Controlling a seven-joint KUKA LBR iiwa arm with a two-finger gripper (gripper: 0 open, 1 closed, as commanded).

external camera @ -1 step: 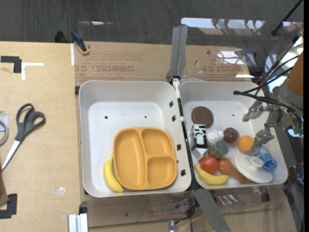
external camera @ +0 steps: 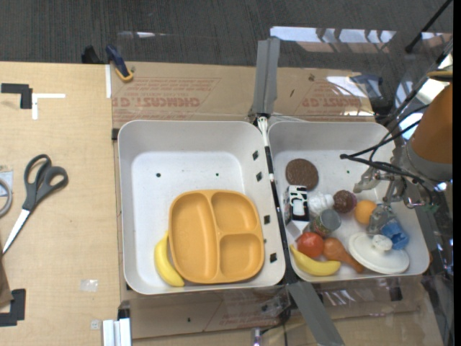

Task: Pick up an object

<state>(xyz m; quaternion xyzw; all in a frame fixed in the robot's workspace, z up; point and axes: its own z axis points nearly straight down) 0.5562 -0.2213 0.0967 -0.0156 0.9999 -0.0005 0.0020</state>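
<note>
- While nothing is lifted yet, the step in hand looks like the descent toward a grasp: the gripper [external camera: 380, 218] hangs low over the right bin [external camera: 325, 130], near that bin's right wall, with its metal parts just above the crowded front right corner.
- Whether the jaws are released or clenched cannot be told; cables and bracket parts blur them, and no object can be seen between them.
- Judging by position, the likely target is the blue object [external camera: 392, 232], which lies just below the gripper, touching the back rim of a white plate [external camera: 379, 254] near the bin's right wall.
- The blue object looks small, lumpy and matte, possibly soft; its exact shape is too small to make out.
- An orange ball [external camera: 364, 210] sits just left of the gripper, beside a dark red round fruit [external camera: 344, 201].
- Further left in the same bin lie a brown disc [external camera: 301, 171], a black-and-white box [external camera: 298, 202], a tomato [external camera: 311, 244], and a banana [external camera: 314, 264] along the front wall.
- The next move, as a judgement, calls for a straight drop with the jaws astride a single object, avoiding the plate rim and the ball crowding both sides.
- The left bin [external camera: 180, 139] holds an orange divided tray [external camera: 216, 235] and a second banana [external camera: 165, 264] at its front left.
- Scissors [external camera: 32, 192] lie on the tabletop [external camera: 57, 265] near its left edge.
</note>
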